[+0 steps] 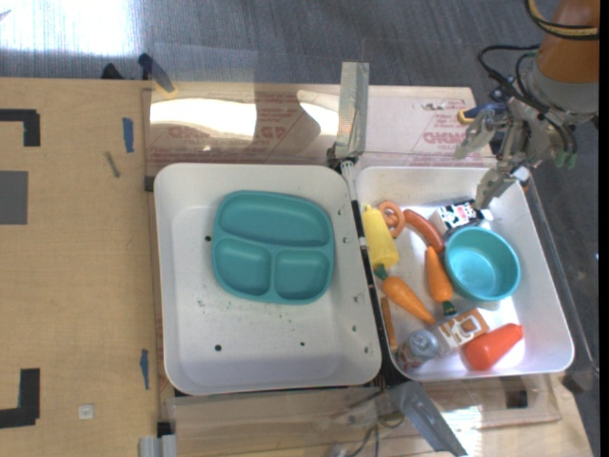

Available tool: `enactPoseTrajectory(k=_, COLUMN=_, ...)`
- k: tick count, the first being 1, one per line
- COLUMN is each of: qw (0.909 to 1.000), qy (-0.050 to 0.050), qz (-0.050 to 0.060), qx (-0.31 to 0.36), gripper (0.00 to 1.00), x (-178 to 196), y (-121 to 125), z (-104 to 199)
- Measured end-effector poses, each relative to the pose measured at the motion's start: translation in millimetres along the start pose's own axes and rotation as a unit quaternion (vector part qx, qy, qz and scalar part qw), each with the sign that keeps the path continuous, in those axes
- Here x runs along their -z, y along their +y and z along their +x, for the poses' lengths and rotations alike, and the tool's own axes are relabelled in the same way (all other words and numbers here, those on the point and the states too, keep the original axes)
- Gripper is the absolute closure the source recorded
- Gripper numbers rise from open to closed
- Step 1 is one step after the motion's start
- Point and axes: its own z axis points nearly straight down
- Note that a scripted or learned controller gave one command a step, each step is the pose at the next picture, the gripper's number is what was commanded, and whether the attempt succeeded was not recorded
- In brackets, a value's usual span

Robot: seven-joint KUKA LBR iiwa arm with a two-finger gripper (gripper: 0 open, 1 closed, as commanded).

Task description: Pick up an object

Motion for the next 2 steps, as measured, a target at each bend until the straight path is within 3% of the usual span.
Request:
enactPoseTrajectory(k=1, qw=0.9994, qy=0.006, qz=-0.002, qx=0.035, gripper=0.0, x=-140.3, y=9.7, z=29.6)
enactPoseTrajectory(k=2, qw=1.0, qy=-0.003, qz=0.0, qx=-0.004, gripper=0.0, x=-155.8, y=53.7, z=58.2)
